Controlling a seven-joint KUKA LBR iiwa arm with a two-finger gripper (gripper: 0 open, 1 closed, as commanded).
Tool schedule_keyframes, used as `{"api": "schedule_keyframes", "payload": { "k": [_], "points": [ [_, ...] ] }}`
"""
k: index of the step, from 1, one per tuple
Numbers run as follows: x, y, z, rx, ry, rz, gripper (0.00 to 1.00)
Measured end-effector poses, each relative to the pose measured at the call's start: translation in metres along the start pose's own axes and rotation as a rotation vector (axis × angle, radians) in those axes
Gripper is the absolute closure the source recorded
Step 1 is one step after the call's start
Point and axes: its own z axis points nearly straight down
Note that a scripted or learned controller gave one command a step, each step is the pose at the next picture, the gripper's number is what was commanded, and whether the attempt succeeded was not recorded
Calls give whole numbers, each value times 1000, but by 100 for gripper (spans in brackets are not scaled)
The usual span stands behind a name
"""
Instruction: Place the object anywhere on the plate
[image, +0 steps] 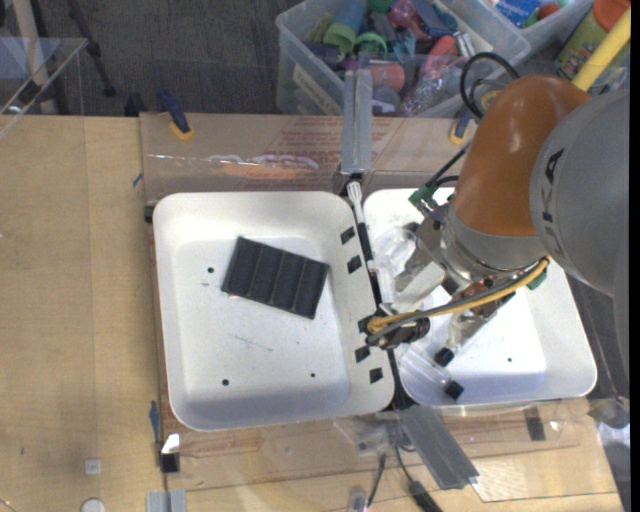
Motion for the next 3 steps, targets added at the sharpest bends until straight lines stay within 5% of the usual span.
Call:
{"api": "schedule_keyframes", "payload": {
  "k": [1, 2, 3],
  "points": [
    [-17, 15, 7, 2, -1, -217, 0],
    [-17, 15, 7, 2, -1, -217, 0],
    [-17, 15, -2, 4, -3, -217, 100]
  ]
}}
